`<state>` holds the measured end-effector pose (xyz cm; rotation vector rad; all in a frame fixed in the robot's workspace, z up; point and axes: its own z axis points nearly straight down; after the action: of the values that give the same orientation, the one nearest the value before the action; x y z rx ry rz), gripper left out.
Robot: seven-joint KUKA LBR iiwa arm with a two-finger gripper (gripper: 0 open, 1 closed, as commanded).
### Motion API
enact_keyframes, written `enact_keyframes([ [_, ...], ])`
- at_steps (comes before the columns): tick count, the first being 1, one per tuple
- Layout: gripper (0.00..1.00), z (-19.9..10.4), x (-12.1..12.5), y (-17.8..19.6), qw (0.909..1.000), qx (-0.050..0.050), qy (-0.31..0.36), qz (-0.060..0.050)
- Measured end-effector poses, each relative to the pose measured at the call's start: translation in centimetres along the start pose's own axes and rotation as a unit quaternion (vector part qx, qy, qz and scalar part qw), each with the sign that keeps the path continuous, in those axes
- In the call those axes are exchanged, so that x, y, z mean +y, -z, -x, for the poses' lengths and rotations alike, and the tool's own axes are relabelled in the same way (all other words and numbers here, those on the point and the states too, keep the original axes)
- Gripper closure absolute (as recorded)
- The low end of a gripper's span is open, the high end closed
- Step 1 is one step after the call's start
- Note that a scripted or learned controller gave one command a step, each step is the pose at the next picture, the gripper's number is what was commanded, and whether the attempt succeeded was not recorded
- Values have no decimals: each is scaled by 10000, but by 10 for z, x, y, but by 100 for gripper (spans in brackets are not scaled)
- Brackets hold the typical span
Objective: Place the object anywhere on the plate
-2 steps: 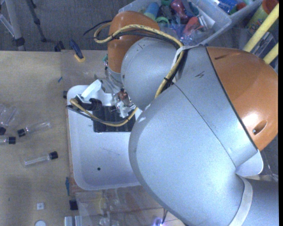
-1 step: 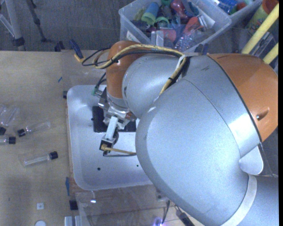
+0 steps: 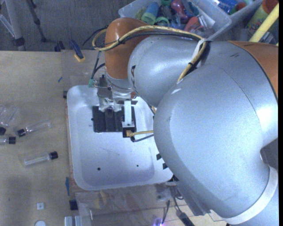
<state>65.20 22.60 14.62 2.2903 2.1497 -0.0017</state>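
Note:
My gripper (image 3: 108, 119) hangs low over the far part of the left white bin (image 3: 88, 176), pointing down at its floor. Its black lower part sits just above the white surface, and no object shows under or beside it. The orange wrist band (image 3: 117, 48) rises behind it. The big grey arm (image 3: 212, 123) covers the right half of the view and hides whatever lies beneath it. Two tiny dark specks (image 3: 98, 168) lie on the bin floor nearer the front.
Clear plastic vials with black caps (image 3: 40, 157) lie scattered on the wooden bench left of the bin. A tub of colourful toys (image 3: 177, 13) stands at the back. A blue clamp (image 3: 78, 54) sits near the bin's far left corner.

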Motion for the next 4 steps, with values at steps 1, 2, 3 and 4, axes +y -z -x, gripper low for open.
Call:
enact_keyframes([
  [1, 100, 3, -18, -27, 9097, 3, -4154, -19],
  [2, 100, 0, 7, -2, 9909, 0, -1347, 0],
  [3, 100, 1, 15, 67, 9216, 16, -3882, 6],
  [4, 100, 3, -13, 216, 8286, 21, -5598, 15],
])
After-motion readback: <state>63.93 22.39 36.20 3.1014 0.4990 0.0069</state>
